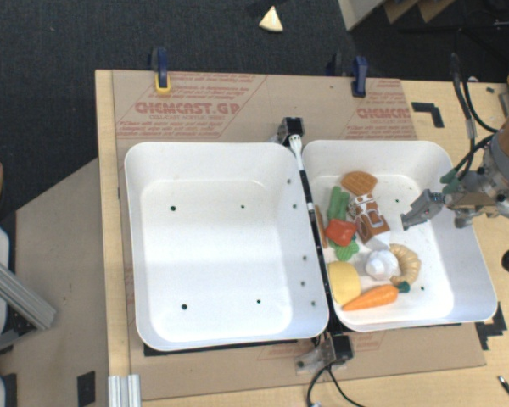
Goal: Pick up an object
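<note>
My tool point(417, 211) hangs over the right bin point(458, 299), near its right side. I cannot tell how it is set, and nothing shows in it. The toys point(362, 248) lie heaped to its left, against the wall shared with the other bin, so I judge the reach goes leftward; the brown block point(370, 216) lies nearest.

The arm point(502, 155) entered from three o'clock, its wrist held low and nearly level. The gripper point(414, 214) pointed toward nine o'clock, dipping slightly toward eight. Nothing showed between its tips; their spread could not be made out.
</note>
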